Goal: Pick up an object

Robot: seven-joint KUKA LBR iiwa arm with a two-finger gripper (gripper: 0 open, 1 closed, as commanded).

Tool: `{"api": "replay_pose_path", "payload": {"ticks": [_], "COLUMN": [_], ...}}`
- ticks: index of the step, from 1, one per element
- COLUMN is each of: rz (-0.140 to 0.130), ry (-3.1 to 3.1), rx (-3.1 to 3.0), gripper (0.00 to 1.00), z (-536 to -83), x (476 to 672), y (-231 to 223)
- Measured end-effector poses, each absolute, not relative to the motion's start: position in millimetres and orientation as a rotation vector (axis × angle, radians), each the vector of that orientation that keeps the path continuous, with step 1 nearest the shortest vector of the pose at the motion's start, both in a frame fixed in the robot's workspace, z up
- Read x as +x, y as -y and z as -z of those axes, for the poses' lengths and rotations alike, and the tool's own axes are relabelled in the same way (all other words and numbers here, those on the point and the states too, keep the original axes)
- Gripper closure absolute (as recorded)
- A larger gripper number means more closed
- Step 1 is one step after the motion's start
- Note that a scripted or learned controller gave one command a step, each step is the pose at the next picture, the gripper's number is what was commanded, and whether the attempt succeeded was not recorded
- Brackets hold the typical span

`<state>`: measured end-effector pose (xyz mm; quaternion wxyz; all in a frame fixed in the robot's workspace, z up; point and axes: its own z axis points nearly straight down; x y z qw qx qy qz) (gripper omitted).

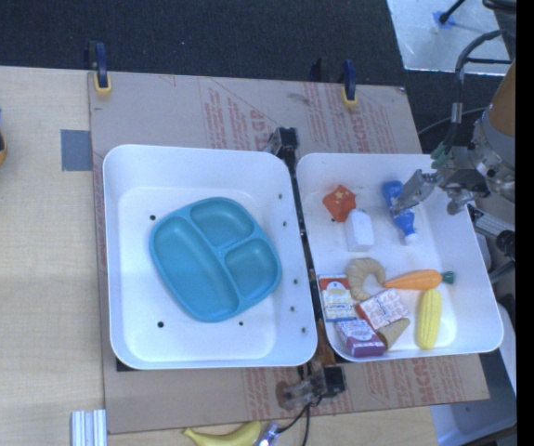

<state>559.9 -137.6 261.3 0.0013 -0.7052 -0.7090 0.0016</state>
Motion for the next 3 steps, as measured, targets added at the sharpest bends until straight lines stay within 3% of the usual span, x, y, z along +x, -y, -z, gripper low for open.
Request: {"api": "replay_pose_path", "payload": {"ticks": [1,2,3], "rz": [-0.007,0.001,0.001], "ry": [2.223,2.228,2.235], "rx": [-2.211,-2.217,-2.214], "gripper": [0.00,0.00,1.00], "z": [-140,-95,-106], "x": [487.0,530.6,531.6], "y": [101,107,108]}}
